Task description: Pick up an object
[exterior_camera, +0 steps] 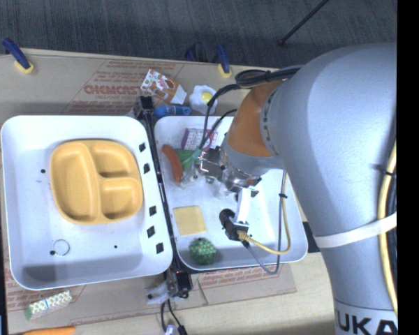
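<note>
The right bin holds a plastic carrot with green leaves, a pink box behind it, a flat yellow cheese slice and a green ball-like item near the front wall. My gripper reaches down into the back of this bin, right beside the carrot's leafy end and in front of the pink box. The wrist and orange band cover most of it. I see nothing clearly held between the fingers.
The left bin holds a yellow divided plate. Behind the bins lie a small printed carton, a blue item and a yellow-white item. A wrapped candy lies at the front left. Cables hang over the right bin.
</note>
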Controlling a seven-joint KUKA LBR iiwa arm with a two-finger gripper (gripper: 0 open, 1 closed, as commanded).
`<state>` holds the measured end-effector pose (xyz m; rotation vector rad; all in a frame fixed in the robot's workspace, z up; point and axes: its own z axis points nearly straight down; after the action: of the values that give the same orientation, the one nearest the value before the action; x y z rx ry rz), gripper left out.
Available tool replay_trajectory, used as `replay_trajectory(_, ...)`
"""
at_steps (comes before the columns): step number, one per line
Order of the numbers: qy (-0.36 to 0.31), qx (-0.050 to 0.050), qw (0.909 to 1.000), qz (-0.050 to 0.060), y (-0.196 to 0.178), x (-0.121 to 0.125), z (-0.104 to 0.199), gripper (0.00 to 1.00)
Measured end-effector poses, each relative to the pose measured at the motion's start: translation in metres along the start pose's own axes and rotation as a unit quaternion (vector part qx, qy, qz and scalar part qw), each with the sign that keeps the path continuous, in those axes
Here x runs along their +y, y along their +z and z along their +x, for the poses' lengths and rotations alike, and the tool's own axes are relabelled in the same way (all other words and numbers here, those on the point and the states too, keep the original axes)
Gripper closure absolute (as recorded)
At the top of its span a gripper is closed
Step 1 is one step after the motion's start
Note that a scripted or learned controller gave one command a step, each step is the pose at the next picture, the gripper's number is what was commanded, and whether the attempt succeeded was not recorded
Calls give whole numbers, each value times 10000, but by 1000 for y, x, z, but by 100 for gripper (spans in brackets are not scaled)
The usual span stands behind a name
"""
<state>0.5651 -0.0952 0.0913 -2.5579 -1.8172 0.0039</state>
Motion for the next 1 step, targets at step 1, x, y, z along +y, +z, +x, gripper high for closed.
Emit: replay_trajectory(1, -253, 3, 9997, -3, 0, 35, 16, 0)
